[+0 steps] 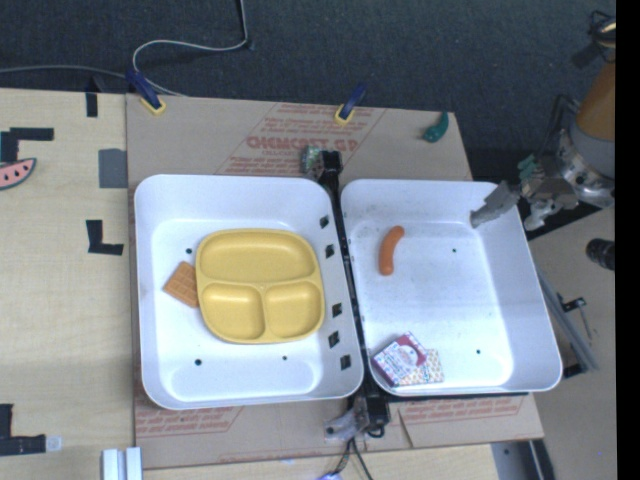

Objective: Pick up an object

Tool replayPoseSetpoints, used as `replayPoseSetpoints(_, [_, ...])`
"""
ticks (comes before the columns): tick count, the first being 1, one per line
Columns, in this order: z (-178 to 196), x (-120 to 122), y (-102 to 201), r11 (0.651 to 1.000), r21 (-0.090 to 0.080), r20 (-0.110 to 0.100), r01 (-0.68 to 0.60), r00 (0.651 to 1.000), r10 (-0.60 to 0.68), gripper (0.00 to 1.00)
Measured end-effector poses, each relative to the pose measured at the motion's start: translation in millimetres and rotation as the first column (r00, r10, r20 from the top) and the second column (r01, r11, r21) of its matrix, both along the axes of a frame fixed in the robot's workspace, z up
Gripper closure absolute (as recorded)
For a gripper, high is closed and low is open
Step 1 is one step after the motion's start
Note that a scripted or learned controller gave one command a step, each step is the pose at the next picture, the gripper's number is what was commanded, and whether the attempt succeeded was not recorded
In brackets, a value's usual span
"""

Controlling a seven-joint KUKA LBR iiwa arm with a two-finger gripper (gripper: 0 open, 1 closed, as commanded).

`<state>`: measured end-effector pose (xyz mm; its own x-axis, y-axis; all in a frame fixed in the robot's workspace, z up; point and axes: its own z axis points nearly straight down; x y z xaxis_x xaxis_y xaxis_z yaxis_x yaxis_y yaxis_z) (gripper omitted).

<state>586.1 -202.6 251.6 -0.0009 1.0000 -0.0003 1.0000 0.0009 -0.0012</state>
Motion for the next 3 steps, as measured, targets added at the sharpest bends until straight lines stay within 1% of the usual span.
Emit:
replayPoseSetpoints(1, [-118.0, 0.5, 54.9, 1.000, 0.001, -0.002, -0.001, 1.000, 0.001, 0.00])
replayPoseSetpoints(2, [-165.8, -3.7, 106.1, 1.000, 0.000, 0.002, -0.001, 1.000, 0.001, 0.00])
replayPoseSetpoints(3, [-166.6, 76.9, 109.3, 1.000, -0.001, 0.003, -0.001, 1.000, 0.001, 0.00])
